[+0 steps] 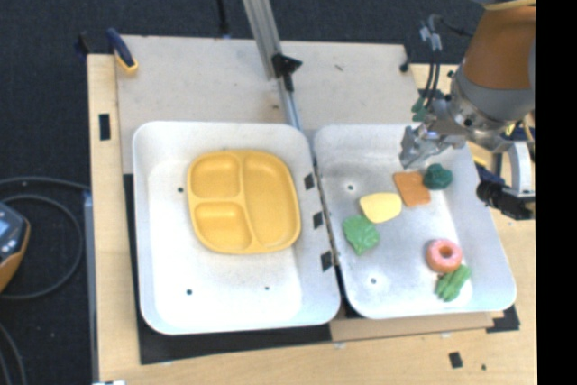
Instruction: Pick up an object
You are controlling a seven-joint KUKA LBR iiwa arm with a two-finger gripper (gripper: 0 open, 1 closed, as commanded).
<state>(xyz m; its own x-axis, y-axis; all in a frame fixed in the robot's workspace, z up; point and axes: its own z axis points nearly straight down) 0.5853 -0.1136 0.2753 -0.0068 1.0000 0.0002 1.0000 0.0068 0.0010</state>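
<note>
The right bin [361, 153] holds several small toy foods: an orange square piece [412, 189], a dark green lump [439, 177], a pale yellow piece [380, 208], a green leafy piece [361, 235], a pink ring-shaped donut [444, 254] and a green pod-like piece [453, 283]. My gripper [415, 149] hangs over the bin's far right part, just above and behind the orange square piece. Nothing shows between its fingers.
The left bin [162, 284] carries a yellow divided plate [243, 199]. A slanted metal post [257, 4] rises from the bench behind the bins. Cables lie on the dark floor to the left.
</note>
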